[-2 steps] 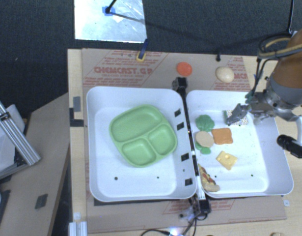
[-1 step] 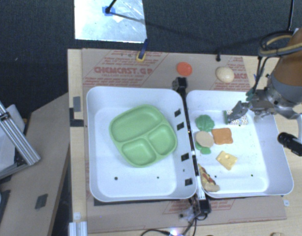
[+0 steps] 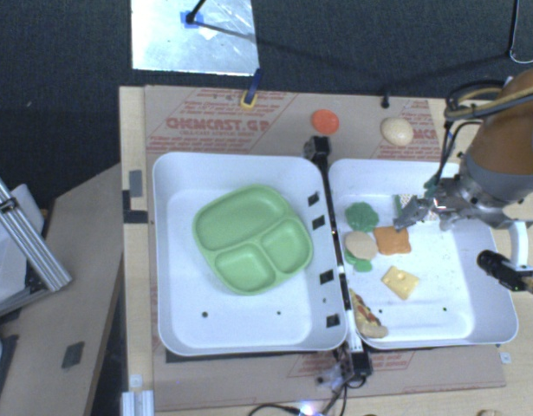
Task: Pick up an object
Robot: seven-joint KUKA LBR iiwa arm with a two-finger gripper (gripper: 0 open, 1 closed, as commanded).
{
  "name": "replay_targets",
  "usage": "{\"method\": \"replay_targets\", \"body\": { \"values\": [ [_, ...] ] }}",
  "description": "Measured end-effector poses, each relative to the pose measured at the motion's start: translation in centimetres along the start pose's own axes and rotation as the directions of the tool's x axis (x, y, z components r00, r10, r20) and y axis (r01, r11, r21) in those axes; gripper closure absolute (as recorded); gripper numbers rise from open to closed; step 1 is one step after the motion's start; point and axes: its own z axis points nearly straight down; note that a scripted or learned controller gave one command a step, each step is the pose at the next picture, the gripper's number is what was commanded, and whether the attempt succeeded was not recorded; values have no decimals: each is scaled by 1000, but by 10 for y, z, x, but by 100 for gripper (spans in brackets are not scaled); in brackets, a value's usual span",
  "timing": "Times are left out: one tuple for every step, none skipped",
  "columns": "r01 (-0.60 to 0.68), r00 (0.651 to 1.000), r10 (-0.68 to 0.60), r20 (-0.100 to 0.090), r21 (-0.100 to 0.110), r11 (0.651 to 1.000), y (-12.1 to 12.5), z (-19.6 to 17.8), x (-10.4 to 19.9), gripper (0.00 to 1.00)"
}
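Note:
The right bin (image 3: 474,319) holds several toy foods. A green broccoli-like piece (image 3: 362,216) lies at its left, with an orange slab (image 3: 393,240) beside it. Below them are a beige round piece (image 3: 360,247) on a small green piece (image 3: 362,265), a yellow cheese wedge (image 3: 399,282), and a brown-and-yellow item (image 3: 368,317) by the divider. My gripper (image 3: 412,211) hangs over the bin's upper middle, just above and right of the orange slab. It is open with nothing between its fingers. A thin green strip (image 3: 396,204) shows beside it.
The left bin (image 3: 175,258) holds a green divided plate (image 3: 251,238). Behind the bins on the cardboard sit an orange ball (image 3: 324,121) and a beige egg shape (image 3: 397,131). The arm (image 3: 504,154) covers the right bin's upper right corner.

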Motion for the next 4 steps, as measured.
{"method": "replay_targets", "body": {
  "values": [
    [1,1000,-1,-1,0,1000,2,57,10,0],
    [0,1000,0,0,-1,1000,2,101,10,0],
    [0,1000,0,1,-6,1000,4,88,10,100],
    [3,1000,-3,2,-11,1000,9,25,5,100]
  ]
}}
